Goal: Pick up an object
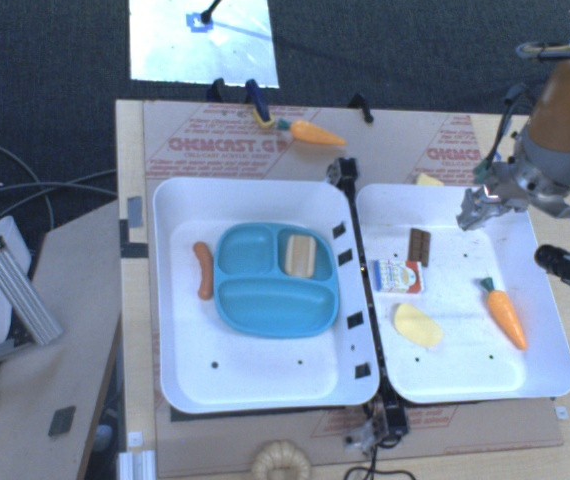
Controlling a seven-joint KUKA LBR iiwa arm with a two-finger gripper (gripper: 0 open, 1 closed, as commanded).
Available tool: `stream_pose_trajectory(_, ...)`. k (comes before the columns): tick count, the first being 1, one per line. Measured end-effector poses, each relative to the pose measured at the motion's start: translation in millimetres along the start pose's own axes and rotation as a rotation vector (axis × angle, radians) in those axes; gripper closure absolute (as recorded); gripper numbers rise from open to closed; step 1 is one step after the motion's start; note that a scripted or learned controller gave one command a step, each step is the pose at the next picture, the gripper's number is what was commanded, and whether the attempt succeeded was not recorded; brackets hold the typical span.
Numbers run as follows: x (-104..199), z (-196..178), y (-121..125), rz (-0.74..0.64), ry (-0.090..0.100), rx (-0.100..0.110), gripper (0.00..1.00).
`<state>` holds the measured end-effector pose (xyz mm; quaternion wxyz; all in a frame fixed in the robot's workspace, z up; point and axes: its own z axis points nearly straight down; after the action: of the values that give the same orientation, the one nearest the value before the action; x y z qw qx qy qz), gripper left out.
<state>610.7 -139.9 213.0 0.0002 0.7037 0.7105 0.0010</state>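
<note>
Your gripper (pixel 481 206) is hovering over the right bin's (pixel 545 368) far edge; you cannot tell its finger state. A carrot (pixel 506 315) is lying near it.

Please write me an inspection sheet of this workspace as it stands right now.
Surface: two white bins, left bin and right bin, on a board.
Job's things: right bin holds a carrot, chocolate bar, small carton, yellow piece; left bin holds a blue divided plate with a toast slice, and a sausage beside it.
Clutter: second carrot on the board behind the bins.
Grippers: gripper above the right bin's far edge, nothing visibly between its fingers.
Cables: black leads at left.
Surroundings: dark carpet.
</note>
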Motion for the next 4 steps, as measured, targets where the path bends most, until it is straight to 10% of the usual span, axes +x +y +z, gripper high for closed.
stream_pose_trajectory(4,210.7,-1.4,31.1,0.0,0.001,-0.001,1.0)
